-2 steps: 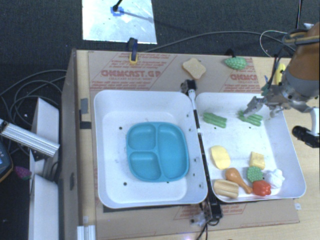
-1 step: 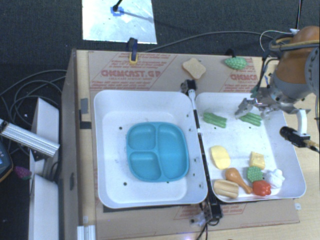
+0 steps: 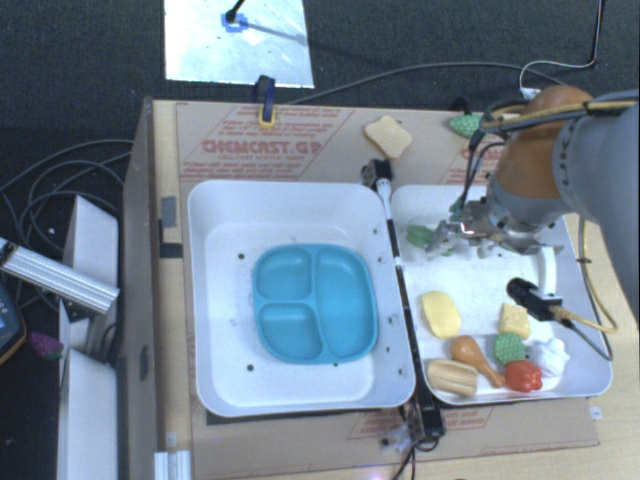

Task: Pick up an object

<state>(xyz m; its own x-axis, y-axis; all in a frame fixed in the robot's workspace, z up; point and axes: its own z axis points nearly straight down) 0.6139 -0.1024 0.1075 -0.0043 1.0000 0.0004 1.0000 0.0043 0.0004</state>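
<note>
So the left bin (image 3: 210, 268) has just a blue divided plate (image 3: 314, 302) sitting in the middle of it, three compartments, nothing on it. The right bin (image 3: 590, 368) is where all the toy food is piled up, mostly along the near side: a pale yellow lemon-ish piece (image 3: 441, 314), a chicken drumstick (image 3: 476, 355) just near of it, a tan bread roll (image 3: 451, 376) right at the near edge, then a yellow cheese-looking wedge (image 3: 514, 320), a green bumpy thing (image 3: 509, 347), a red tomato-ish one (image 3: 523, 375) and something white (image 3: 549, 354) bunched together at the near right. A black cable (image 3: 590, 303) hangs from the arm and drapes right over that cluster.

The pincer (image 3: 447, 236) is down in the far left part of the right bin, right beside a small green toy (image 3: 420, 235) that's close to the divider between the bins. It looks dark green and leafy, too small to tell more. The pincer's tips are touching or almost touching it, but honestly I can't tell how far open the pincer is or whether it has the thing.

Outside the bins, on the cardboard-covered tabletop (image 3: 260, 148), there's a slice of toy bread (image 3: 388, 136) and another green piece (image 3: 466, 124) on the far side, plus a blue and yellow clamp (image 3: 266, 101). The floor is dark carpet with cables and a shiny metal sheet (image 3: 238, 28).
</note>
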